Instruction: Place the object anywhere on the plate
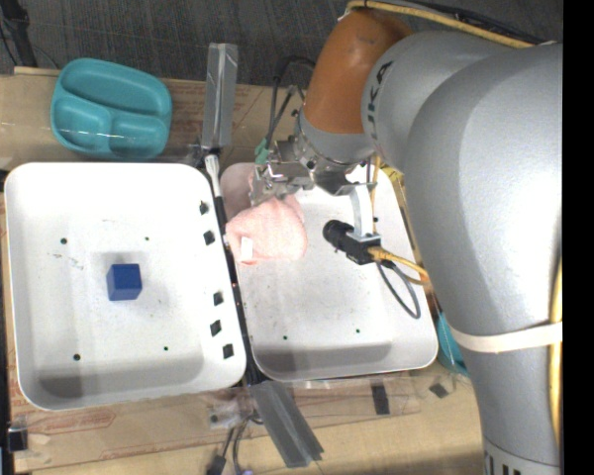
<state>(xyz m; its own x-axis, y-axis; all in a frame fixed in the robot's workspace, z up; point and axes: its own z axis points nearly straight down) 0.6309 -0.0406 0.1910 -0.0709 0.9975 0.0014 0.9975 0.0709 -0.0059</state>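
Hanging over the right bin point(376, 349), the claw point(277, 179) is seen just above the pink object point(267, 232), its grip state indeterminable, while the teal plate point(111, 107) is located well left, so transfer is judged outstanding.

The arm point(475, 166) is bulky, smooth and light grey, with an orange band point(351, 62) above the wrist bearing dark lettering. A yellow cable point(445, 13) runs along its top. A black fitting point(348, 240) with a looping black cable point(406, 290) hangs below the wrist.
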